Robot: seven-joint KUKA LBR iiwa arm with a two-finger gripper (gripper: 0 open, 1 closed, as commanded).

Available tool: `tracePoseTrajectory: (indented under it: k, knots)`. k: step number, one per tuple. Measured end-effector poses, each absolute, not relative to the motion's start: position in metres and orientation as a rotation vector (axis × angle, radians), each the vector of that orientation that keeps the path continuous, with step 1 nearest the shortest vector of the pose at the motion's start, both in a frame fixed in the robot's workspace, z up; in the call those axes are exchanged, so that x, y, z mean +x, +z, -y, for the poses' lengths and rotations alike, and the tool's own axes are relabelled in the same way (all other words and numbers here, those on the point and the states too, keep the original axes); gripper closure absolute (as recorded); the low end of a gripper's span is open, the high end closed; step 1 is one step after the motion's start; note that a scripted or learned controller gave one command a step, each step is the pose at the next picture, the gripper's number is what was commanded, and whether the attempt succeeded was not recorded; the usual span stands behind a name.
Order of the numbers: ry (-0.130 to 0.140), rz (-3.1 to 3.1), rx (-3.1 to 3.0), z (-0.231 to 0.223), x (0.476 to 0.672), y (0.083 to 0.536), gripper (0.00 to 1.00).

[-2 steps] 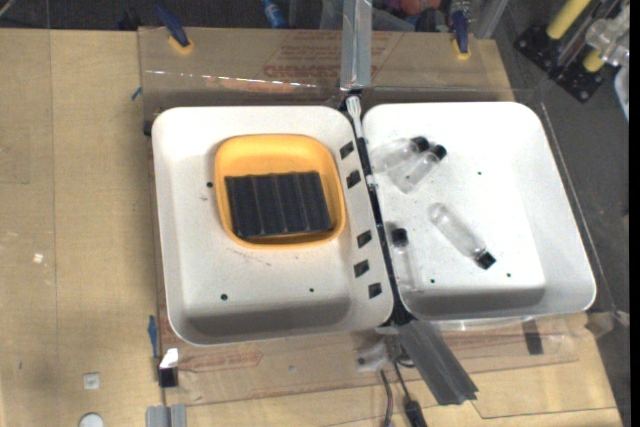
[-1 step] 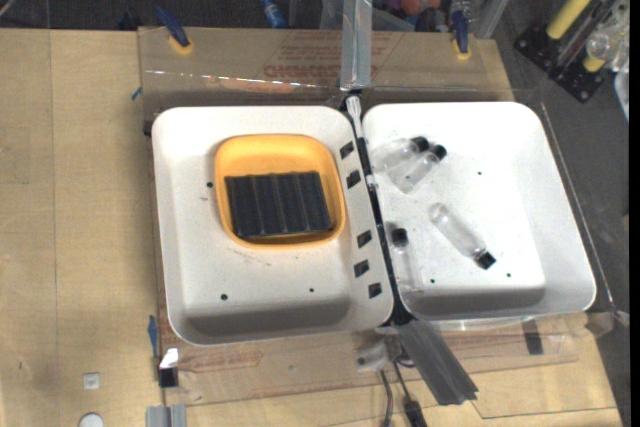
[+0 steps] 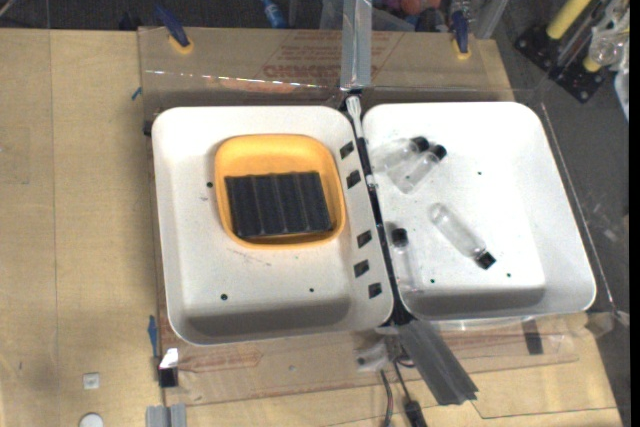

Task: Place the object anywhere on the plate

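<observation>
Since one camera looks down on the bench (image 3: pixel 70 215), all is told from this view. In the left bin (image 3: pixel 190 265) lies a yellow plate (image 3: pixel 228 158), and on it rests a dark ribbed block (image 3: pixel 277 203). The block is flat, with its long side running left to right, and it sits inside the plate's rim.

In the right bin (image 3: pixel 520 215) lie some clear vials with black caps. One vial (image 3: pixel 458 233) is near the middle, its long axis slanting from upper left to lower right, cap at the lower end. A second group of clear vials (image 3: pixel 413 162) is near the upper left part of that bin. A small black piece (image 3: pixel 398 237) lies just beside the wall between the bins.

Whether the jaws are apart or together I cannot tell.

My judgement: if the dark block is the task's thing, it is already on the plate. If a vial is meant, it lies to the right of the plate, across the dividing wall, on the side from which the arm comes. The slanted vial would best be taken across its short axis, then carried left over the wall. It looks smooth and round, so it may roll or slip.
</observation>
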State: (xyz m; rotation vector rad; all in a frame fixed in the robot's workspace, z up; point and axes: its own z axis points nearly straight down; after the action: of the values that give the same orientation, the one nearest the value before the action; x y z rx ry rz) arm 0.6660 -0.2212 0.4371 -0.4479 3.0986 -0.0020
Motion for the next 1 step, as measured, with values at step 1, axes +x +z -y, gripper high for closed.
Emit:
tracePoseTrajectory:
  k: [1]
  knots:
    - [-0.004, -2.969, -0.995, 0.2211, 0.6682, 0.4370, 1.00]
